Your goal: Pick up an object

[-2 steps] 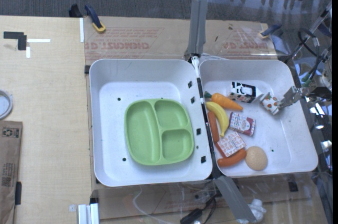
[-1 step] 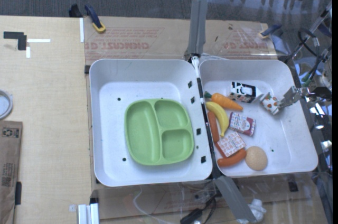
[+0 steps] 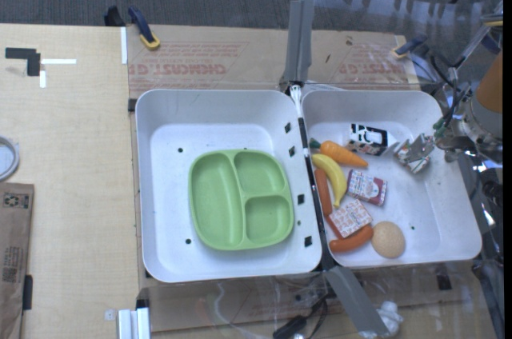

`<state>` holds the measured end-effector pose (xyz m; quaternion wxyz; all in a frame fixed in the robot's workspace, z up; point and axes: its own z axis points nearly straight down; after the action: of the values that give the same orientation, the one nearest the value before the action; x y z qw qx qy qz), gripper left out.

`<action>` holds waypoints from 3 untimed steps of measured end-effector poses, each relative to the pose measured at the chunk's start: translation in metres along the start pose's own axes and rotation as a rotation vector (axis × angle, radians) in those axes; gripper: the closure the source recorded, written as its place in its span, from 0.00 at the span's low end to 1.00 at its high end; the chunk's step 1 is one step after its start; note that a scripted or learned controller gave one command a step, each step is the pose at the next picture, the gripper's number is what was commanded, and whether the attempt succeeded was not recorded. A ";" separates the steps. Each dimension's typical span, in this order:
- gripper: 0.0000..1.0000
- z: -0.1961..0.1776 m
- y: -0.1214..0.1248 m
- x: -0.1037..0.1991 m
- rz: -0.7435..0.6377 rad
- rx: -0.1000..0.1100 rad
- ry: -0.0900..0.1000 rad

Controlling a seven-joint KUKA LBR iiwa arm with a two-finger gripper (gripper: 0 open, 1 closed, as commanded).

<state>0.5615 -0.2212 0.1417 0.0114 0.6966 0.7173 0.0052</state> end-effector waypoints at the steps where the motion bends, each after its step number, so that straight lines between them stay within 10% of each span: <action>1: 0.00 0.003 0.013 0.000 -0.008 -0.026 -0.008; 3: 0.00 0.005 0.016 -0.001 -0.068 -0.029 -0.009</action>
<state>0.5774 -0.2222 0.1371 0.0249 0.6716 0.7404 0.0120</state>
